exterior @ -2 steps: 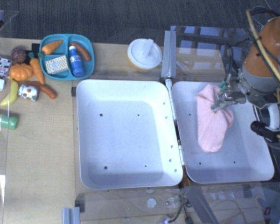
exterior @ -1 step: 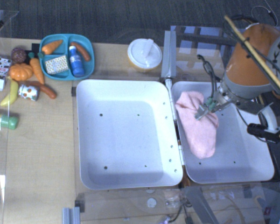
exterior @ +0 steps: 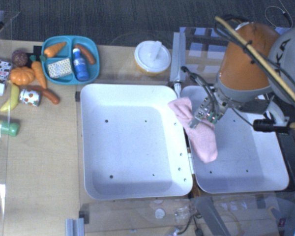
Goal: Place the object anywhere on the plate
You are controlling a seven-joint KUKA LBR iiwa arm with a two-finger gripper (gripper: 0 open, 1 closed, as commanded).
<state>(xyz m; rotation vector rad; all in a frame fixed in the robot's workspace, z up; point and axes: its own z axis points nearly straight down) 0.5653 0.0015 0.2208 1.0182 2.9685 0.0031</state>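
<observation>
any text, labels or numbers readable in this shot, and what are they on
None can be read.
The small card at the left edge of the bench bears dark print, too small to read.
The can near it has a patterned label, blurred.
The blue bottle in the blue divided plate has a white band, too small to tell.

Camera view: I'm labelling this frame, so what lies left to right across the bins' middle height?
Left bin → pink cloth draped over the divide between the bins → gripper on the cloth → right bin.
</observation>
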